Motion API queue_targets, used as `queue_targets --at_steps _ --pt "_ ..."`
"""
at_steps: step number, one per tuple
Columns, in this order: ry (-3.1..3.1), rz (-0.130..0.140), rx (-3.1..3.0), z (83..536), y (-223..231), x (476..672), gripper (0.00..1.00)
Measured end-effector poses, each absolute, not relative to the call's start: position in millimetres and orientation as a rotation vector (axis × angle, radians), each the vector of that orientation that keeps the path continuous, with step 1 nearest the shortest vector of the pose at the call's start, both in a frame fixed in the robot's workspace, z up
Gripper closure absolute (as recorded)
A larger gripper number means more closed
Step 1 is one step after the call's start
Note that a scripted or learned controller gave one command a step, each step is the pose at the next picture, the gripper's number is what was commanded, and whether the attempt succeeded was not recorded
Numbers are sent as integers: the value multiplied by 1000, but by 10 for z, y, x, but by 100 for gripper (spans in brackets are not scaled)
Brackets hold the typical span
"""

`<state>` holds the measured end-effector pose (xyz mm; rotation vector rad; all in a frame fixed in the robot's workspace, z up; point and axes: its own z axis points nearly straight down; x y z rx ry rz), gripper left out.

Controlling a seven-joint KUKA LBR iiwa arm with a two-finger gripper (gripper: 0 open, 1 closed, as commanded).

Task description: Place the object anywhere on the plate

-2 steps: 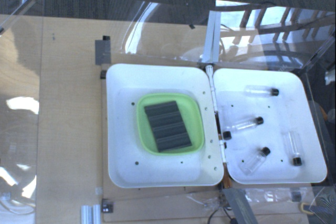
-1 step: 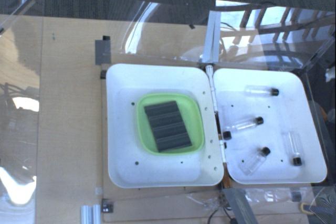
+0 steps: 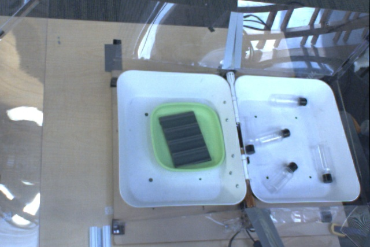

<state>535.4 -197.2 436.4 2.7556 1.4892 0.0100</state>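
Two shallow white bins sit side by side on the wooden bench; the left bin holds a lime-green square plate with rounded corners, set a little right of the bin's middle. On that plate lies a dark grey ribbed block, flat, turned slightly so its long side runs from far-left to near-right; it rests wholly within the plate's rim, with green showing all around it.

The right bin carries four clear vials with black caps, all lying on their sides and well apart from one another; one vial lies toward the far side, its cap pointing right; a second vial lies near the middle, tilted, cap to the right; a third vial lies toward the near edge, cap up-right; a fourth vial lies near the right wall, its cap toward the near side. A small black piece sits at the seam between the two bins.

A grey metal post stands just beyond the point where the bins meet; a dark bracket sits on the bench beyond the left bin's far-left corner; clear sheeting with bright reflections covers the bench around the bins.
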Motion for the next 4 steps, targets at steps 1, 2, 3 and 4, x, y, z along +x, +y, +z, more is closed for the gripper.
queue_targets --at_steps 1,2,3,4 --pt "1329 7 2840 4359 -1985 4880 0" --pt "1127 10 2926 4362 -1972 4883 0" --pt "997 10 2972 4358 -2009 5240 0" --pt "815 9 3029 4358 -2032 4916 0"
